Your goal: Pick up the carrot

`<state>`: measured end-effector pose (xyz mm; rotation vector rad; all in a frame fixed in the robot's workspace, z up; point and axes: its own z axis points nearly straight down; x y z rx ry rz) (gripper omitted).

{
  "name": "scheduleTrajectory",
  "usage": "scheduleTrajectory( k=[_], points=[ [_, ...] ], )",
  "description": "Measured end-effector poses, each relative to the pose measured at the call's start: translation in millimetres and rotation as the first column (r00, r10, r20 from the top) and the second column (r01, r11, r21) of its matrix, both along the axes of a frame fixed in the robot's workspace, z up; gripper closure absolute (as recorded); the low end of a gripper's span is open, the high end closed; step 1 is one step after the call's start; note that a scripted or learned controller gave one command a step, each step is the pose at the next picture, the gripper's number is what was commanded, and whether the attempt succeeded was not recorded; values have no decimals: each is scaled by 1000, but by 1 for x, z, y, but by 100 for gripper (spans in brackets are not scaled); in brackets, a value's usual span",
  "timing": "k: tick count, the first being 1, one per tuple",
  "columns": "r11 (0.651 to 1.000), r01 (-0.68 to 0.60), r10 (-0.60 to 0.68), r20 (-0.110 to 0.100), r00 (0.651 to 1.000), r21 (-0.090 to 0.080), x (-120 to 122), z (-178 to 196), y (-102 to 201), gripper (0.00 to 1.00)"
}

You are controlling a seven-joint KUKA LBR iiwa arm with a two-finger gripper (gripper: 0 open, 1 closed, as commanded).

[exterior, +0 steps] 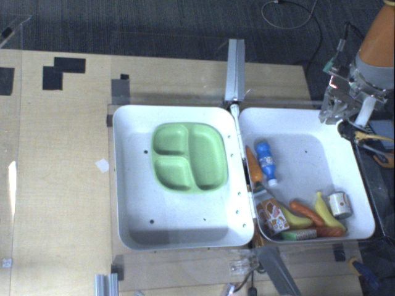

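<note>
Wooden bench (55,184), dark carpet (154,11) beyond

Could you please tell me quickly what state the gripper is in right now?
Gripper: above the right bin's far right corner, nothing between its fingers; open or shut cannot be told.

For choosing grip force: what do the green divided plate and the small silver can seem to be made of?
The green divided plate looks like moulded plastic, matte: even colour, soft rounded compartment edges, no sharp glare. The small silver can seems metal, shiny: bright grey reflections on its side; it is too small to be certain.
</note>
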<state>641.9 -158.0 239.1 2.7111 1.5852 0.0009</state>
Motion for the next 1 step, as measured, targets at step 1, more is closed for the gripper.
scheduleTrajectory(
  k=[1],
  points=[
    [1000,19,-19,-4,1000,1,-12,-1,-3,100]
  ],
)
